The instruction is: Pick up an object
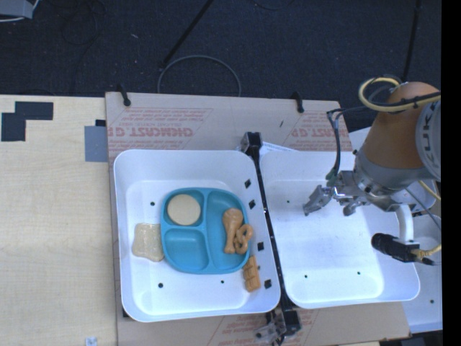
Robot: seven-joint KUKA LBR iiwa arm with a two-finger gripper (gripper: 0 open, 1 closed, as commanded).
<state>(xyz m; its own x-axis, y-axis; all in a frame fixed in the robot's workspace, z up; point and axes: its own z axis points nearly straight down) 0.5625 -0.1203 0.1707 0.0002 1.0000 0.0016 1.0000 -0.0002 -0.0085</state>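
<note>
Here we see the gripper (333, 201) over the right bin (338, 294), its fingers spread with nothing between them. The food pieces lie well apart in the left bin (137, 171): a pretzel-shaped piece (236, 231) on the blue tray (189, 254).

The cardboard sheet (180, 125) under the bins carries red print, upside down and mirrored; its letters cannot be read surely.

One fixed camera looks down aslant on both white bins (137, 193).
</note>
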